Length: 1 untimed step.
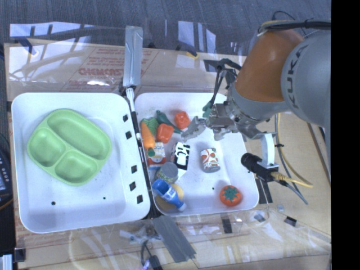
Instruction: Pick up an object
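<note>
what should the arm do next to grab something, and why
Probably lower the gripper toward the orange pepper just to its left. The gripper hovers over the right bin with nothing visibly between its fingers, and that toy lies nearest, though packed beside the carrot.

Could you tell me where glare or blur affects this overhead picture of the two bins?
Camera view: streaky glare on the clear sheet behind the bins and along the front edge; the left bin is bright but readable; the small toys in the right bin look soft; the gripper casts little shadow.
</note>
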### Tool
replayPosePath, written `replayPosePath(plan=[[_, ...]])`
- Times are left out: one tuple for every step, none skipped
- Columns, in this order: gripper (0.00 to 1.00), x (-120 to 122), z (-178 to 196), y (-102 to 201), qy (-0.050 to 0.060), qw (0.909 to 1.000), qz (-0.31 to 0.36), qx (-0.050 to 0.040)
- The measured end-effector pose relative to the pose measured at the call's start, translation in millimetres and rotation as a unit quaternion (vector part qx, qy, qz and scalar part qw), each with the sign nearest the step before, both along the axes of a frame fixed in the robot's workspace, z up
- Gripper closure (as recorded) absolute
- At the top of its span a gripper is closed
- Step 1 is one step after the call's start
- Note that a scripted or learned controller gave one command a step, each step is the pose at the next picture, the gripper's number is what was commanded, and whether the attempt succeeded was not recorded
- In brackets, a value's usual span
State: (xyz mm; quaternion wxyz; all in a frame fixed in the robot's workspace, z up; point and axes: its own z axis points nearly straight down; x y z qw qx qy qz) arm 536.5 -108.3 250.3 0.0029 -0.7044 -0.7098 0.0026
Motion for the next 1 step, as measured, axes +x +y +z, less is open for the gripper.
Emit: replayPosePath(plan=[[0.00,8.0,-149.1,-27.4,-0.003,0.9959,0.091,0.0004]])
